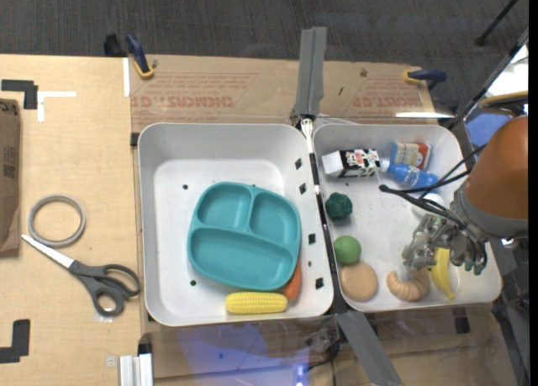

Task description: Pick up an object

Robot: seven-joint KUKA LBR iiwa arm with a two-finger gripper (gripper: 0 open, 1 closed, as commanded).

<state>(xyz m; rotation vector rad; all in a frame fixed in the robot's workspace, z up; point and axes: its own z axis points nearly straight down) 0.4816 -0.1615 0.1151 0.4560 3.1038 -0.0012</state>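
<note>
My gripper [430, 248] hangs low in the front right of the right bin [382, 216], under the orange wrist band. A yellow banana [443, 275] lies directly below and beside it, partly covered by the gripper. A tan croissant [408, 286] sits just to the gripper's front left. Further left lie a peach-coloured egg shape [359, 282], a green lime [346, 249] and a dark green broccoli piece [339, 206]. Along the back of the bin are a black-and-white carton [353, 162], a blue bottle [410, 177] and a red-and-white can [410, 154].
The left bin [168, 166] holds a teal divided plate [245, 235], a corn cob [255, 301] and an orange carrot [293, 283]. Scissors [88, 275] and a tape ring [56, 219] lie on the bench at left. Black cables run from the arm across the right bin.
</note>
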